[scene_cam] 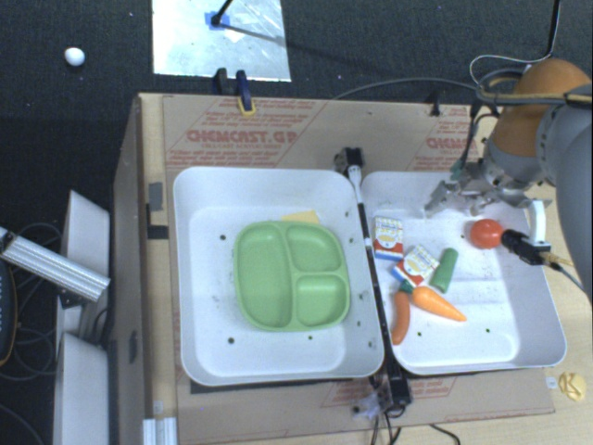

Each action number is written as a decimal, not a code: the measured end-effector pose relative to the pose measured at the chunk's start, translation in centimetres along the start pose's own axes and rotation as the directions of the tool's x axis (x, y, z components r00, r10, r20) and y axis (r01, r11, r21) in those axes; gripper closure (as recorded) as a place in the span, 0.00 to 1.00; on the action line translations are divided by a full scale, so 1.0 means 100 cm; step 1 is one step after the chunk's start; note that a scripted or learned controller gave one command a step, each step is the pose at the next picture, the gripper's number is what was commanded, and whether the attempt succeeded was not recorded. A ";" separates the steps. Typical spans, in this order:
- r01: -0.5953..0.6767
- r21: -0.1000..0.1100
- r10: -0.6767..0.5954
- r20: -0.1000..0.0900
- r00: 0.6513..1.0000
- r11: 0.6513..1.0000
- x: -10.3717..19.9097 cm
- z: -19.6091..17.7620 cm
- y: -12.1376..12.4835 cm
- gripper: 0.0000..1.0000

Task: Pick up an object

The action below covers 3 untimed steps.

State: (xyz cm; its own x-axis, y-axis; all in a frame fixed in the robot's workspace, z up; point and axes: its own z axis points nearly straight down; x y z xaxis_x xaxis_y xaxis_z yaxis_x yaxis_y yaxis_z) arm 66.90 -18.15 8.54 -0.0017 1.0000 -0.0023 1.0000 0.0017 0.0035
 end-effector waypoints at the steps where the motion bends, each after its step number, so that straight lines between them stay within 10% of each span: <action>1: 0.002 0.002 -0.002 -0.004 1.000 1.000 -0.024 0.000 0.000 0.00; 3: 0.002 0.000 -0.002 -0.001 1.000 1.000 -0.020 0.000 0.000 0.00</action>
State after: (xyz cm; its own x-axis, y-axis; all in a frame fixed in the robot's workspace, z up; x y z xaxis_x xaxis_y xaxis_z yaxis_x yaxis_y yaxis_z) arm 66.93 -20.19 8.52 -0.0041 1.0000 -0.0010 1.0000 0.0041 0.0032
